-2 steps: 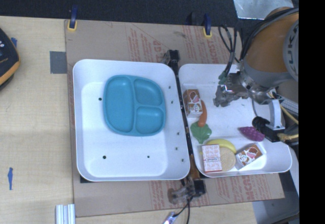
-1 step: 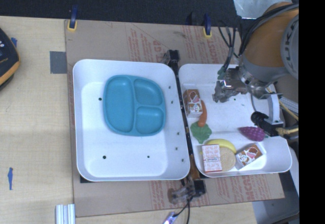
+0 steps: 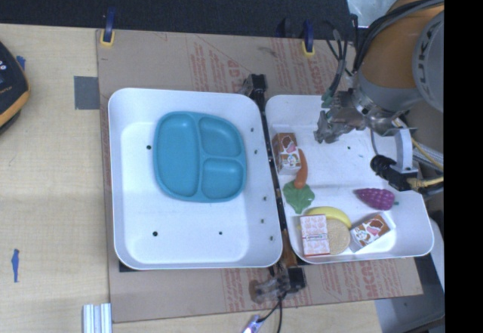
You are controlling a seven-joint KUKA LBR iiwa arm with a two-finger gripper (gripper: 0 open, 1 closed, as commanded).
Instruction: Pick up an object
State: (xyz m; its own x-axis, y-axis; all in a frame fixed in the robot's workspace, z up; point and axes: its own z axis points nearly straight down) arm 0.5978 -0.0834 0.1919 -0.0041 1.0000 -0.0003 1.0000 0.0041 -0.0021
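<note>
Camera view recorded the grey two-finger gripper [image 3: 330, 130] above the bare upper floor of the right shallow white plastic bin [image 3: 341, 165], which serves as the landmark for all positions below. Whether the gripper was closed or released could not be told at this resolution; nothing was seen held in it. The grey arm with its orange band [image 3: 400, 37] reached over the bin's upper right corner.

Inside the right bin, along its left wall, lay a small brown and white printed packet [image 3: 286, 151]. Just beside that packet, toward the bin's middle, lay an orange toy carrot [image 3: 301, 168], with a green leafy toy vegetable [image 3: 299, 196] touching its lower end. Near the bin's right wall lay a purple toy grape bunch [image 3: 375, 198]. At the bin's lower edge, a red and white printed carton [image 3: 314, 235] lay against a round tan biscuit-like disc [image 3: 336, 238], with a yellow toy banana [image 3: 329, 214] directly above them. A second small printed box [image 3: 371, 230] lay at the disc's right side.

Left of the right bin, touching it along one edge, sat the left shallow white plastic bin [image 3: 128, 245]. It held a blue three-compartment plastic plate [image 3: 199, 155]. Both bins rested on a brown cardboard sheet [image 3: 189, 60].
</note>
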